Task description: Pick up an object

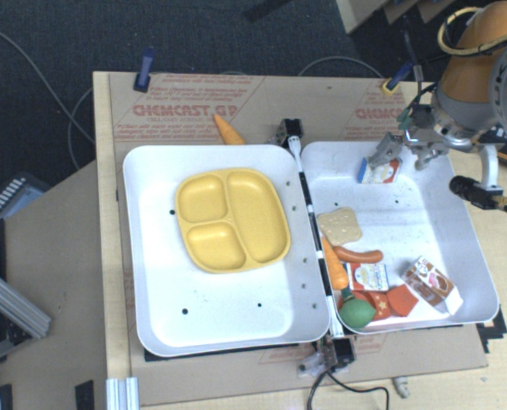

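My gripper (405, 155) hangs over the far end of the right bin (475, 254), open, its two fingers spread apart. A small white, red and blue packet (379, 172) lies on the bin floor right under the left finger (383, 152), not between the two. Nearer in the same bin lie a tan cracker (339, 224), a red sausage (358, 254), an orange carrot (336, 269), a green apple (356, 313), a red-and-white packet (371, 276), a flat red piece (401, 300) and a brown-and-white carton (431, 283).
The left bin (151, 254) holds a yellow divided plate (233, 219). A second carrot (228, 130) lies outside the bins on the cardboard behind the left bin. Blue clamps (142, 71) sit at the board's far corners.
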Controlling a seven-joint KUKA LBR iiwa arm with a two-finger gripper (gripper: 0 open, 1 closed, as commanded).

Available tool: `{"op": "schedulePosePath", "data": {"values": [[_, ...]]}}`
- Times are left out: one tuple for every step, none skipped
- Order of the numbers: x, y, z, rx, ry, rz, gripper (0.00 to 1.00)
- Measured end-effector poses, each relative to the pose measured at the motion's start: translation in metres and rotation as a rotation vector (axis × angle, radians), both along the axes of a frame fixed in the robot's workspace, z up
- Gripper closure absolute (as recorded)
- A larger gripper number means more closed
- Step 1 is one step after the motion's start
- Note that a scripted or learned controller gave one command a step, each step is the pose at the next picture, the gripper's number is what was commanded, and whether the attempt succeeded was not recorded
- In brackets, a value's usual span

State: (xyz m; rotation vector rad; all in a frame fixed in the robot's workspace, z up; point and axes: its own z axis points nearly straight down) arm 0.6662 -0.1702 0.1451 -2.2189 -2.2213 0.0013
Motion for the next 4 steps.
{"op": "schedulePosePath", "data": {"values": [[-0.112,0.028,-0.059,0.0,-0.002,-0.001,0.0],[-0.188,-0.003,-0.061,-0.002,-0.001,-0.003,0.0],[-0.136,0.073,-0.06,0.0,-0.004,0.001,0.0],[-0.108,0.074,-0.061,-0.001,-0.003,0.0,0.0]]}}
